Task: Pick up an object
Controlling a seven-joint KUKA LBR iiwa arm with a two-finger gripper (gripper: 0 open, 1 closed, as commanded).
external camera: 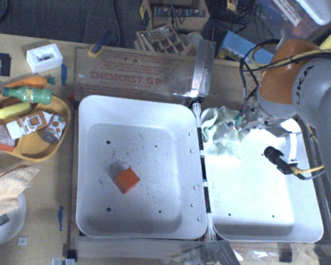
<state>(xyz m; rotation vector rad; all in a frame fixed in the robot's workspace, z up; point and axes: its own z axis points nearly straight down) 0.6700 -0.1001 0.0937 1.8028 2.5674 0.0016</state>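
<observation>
A small orange block (128, 180) lies in the middle of the left bin (96, 122), with a dark grey shape just beside its upper left. In the far left corner of the right bin (273, 227) sits a crumpled pale green and white cloth (219, 131). My gripper (240, 122) reaches down at the right edge of that cloth, in the bin's back part. The arm's grey body and orange band (285, 68) rise above it.
A yellow bowl (24, 147) with toy food stands left of the bins. A beige cloth (1, 200) lies at the lower left. A clear plastic sheet (142, 74) sits behind the left bin. A black cable plug (276, 157) hangs over the right bin.
</observation>
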